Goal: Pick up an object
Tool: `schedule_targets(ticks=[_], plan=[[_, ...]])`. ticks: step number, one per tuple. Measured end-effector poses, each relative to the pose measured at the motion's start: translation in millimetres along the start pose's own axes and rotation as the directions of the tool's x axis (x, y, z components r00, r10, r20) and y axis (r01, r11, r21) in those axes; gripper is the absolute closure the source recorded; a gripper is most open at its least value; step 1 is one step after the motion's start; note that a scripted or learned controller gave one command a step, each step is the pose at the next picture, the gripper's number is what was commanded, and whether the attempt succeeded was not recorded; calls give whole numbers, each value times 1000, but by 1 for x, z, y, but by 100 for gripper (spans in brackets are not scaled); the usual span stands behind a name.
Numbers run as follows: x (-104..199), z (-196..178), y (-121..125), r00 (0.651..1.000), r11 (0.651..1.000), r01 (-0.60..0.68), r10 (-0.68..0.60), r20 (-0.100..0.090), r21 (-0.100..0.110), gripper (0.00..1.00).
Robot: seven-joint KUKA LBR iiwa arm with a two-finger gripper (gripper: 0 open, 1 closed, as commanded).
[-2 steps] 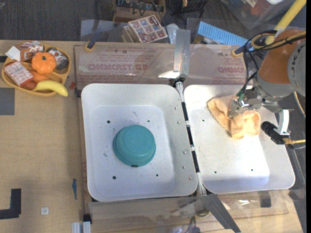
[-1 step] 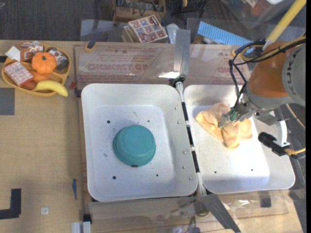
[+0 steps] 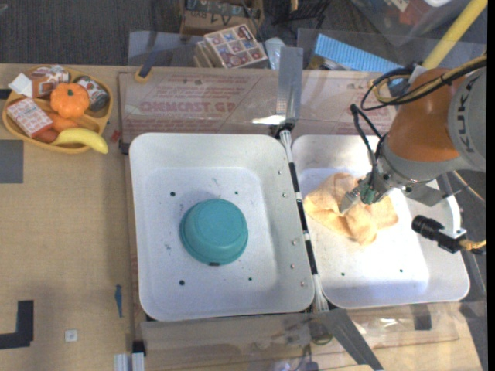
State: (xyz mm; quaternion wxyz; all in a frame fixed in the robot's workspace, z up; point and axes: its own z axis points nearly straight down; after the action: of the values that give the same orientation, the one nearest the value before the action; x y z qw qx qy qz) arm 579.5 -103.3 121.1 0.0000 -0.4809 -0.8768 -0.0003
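The grey arm with its orange band (image 3: pixel 421 126) is reaching in from the right and hanging over the right bin (image 3: pixel 433 277). Its claw (image 3: pixel 362 197) is pointing down onto a crumpled pale-yellow cloth (image 3: pixel 352 211), which is lying in the upper left part of that bin, close to the divider between the two bins. The claw's tips are sitting right at the cloth's surface, touching or nearly touching it near its middle, and the cloth is bunching up around them. At this size it is not possible to tell whether the claw is released or clenched, nor whether any fold of cloth is lying between its tips. The cloth is resting on the bin floor, not raised off it.

In the left bin (image 3: pixel 155 168) a teal bowl (image 3: pixel 214 231) is sitting upside down, a little below the centre, well apart from the cloth. At the counter's (image 3: pixel 54 246) far left corner a yellow dish (image 3: pixel 23 134) is holding toy food: an orange pumpkin (image 3: pixel 69 100), a banana (image 3: pixel 82 138) along its lower edge and some small boxes. Black cables are looping above the arm's wrist.
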Motion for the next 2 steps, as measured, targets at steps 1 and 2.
schedule_targets(ticks=[1,2], plan=[[-33,28,38,983,983,-182,182,9,-14,0],[23,-64,37,997,997,-81,81,2,-2,0]])
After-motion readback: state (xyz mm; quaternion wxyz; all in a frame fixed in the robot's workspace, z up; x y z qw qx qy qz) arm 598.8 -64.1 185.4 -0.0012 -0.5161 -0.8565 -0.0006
